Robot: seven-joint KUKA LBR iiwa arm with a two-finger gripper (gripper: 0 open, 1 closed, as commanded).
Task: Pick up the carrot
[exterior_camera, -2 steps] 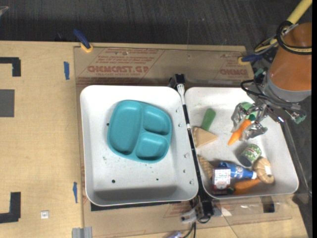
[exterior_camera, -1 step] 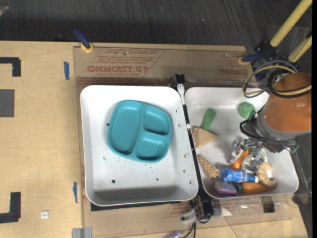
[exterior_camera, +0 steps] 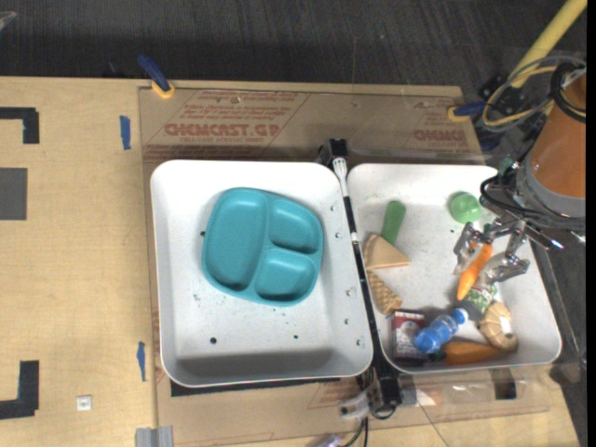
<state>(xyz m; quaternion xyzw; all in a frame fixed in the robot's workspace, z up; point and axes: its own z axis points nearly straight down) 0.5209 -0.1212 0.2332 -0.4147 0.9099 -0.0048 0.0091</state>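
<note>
The arm point(exterior_camera: 562, 156) shows a broad orange band above a grey wrist ring, with black cables looping beside the wrist and yellow and blue cables bundled behind it, and it ends in a silvery metal end effector point(exterior_camera: 492, 250) of thin bracket-like fingers.

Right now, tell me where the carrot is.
The carrot is in the right bin, toward its right side, slanted between the gripper's fingers. The blue bottle lies just below it and a green ball above.
</note>
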